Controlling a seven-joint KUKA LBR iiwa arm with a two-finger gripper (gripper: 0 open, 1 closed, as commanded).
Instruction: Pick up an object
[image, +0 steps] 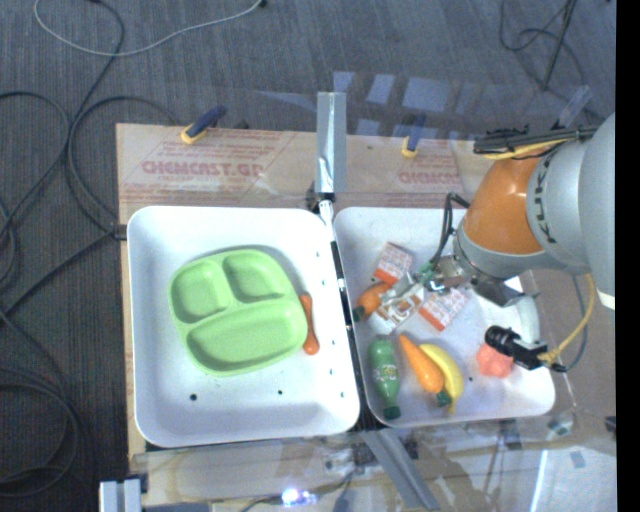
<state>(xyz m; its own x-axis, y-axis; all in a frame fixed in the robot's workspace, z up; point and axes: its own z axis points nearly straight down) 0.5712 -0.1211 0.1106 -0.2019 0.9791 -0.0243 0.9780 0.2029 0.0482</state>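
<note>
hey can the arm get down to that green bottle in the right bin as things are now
Probably yes. The green bottle lies uncovered near the right bin's left wall, with the end effector just above it in the picture; the carrot alongside may crowd the grasp.

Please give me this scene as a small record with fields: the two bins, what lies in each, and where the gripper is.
left bin: green divided plate; an orange utensil lies beside the plate's right edge
right bin: green bottle, carrot, banana, pink toy, two red-and-white packets, a small orange item
arm: reaches in from the right, above the right bin
gripper: low over the packets, near the bin's left wall
object held: cannot tell
</note>
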